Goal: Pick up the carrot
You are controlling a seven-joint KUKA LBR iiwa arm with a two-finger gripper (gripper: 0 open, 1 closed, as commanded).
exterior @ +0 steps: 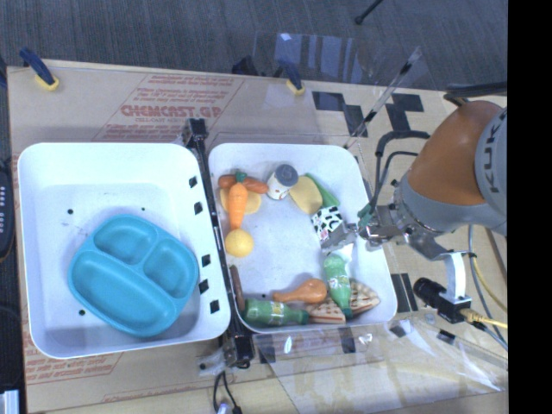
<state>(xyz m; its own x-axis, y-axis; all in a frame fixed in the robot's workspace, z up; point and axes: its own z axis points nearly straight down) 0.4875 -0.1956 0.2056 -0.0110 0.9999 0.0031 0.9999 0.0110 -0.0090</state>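
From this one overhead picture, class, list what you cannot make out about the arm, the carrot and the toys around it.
- Claw: small and cluttered at the right bin's rim; open or shut cannot be told.
- Carrot: its top end is crowded by small orange pieces; touching or apart is unclear.
- Green bottle: part hidden under the drumstick.
- Arm: cut off at the right.

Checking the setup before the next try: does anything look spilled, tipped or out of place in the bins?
Nothing stands out. The carrot lies with the other toy food in the right bin, none outside it, and the blue tray sits flat in the left bin.
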